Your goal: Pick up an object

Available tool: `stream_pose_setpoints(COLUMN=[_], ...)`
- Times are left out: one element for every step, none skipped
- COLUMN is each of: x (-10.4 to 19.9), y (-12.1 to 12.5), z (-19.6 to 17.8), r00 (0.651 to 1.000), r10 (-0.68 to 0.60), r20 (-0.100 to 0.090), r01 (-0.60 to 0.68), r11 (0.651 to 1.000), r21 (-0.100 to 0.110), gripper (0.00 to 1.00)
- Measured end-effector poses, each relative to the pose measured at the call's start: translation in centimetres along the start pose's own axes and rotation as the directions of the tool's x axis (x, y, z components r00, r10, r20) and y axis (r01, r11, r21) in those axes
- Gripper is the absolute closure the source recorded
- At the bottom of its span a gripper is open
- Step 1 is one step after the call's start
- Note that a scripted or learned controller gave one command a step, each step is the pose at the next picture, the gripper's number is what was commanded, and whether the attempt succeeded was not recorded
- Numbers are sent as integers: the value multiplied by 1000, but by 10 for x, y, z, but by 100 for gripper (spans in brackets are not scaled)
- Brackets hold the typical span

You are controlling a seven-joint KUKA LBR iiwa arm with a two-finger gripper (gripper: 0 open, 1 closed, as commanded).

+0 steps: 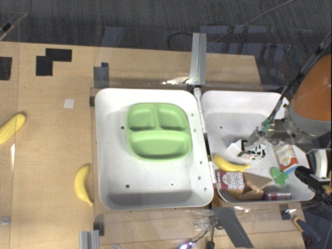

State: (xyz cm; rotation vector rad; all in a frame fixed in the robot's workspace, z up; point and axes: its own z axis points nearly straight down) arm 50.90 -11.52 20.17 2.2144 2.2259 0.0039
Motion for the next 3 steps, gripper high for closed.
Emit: stream_pose_setpoints(x=[-17,-16,38], y=[37,39,52], z=[89,78,-35], r00=[983,983,988], r10=[-185,-185,-152], r20=[1,2,1], r01=[185,185,152], r11=[983,983,988], r21=[-3,-8,-3], gripper=[0,100,100])
